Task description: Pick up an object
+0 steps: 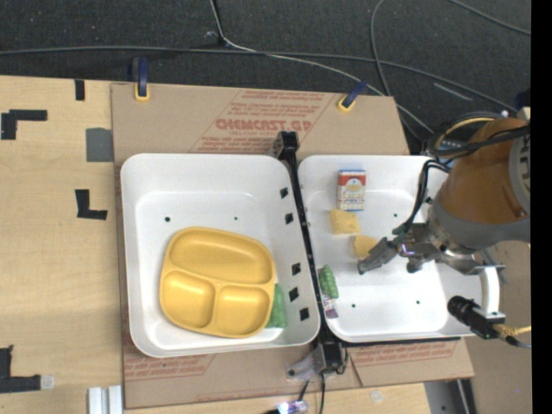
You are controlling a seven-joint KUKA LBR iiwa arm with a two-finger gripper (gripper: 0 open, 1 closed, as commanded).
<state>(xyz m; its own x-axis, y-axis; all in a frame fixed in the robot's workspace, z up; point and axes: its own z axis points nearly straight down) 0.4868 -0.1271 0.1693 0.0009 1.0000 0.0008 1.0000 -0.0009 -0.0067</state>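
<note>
Yellow wedge in right bin

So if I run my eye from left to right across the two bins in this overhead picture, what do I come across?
Yellow divided tray → green packet by the divider → small red and white carton → yellow wedge → gripper → grey and orange arm.

end effector near yellow piece, possibly touching

Both white bins appear as smooth, slightly glossy plastic. The yellow divided tray is smooth moulded plastic with a soft sheen. The brown sheet beneath the bins looks like matt printed cardboard. The desk shows a pale, matt wood-grain surface. The small carton appears as printed paperboard.
</note>
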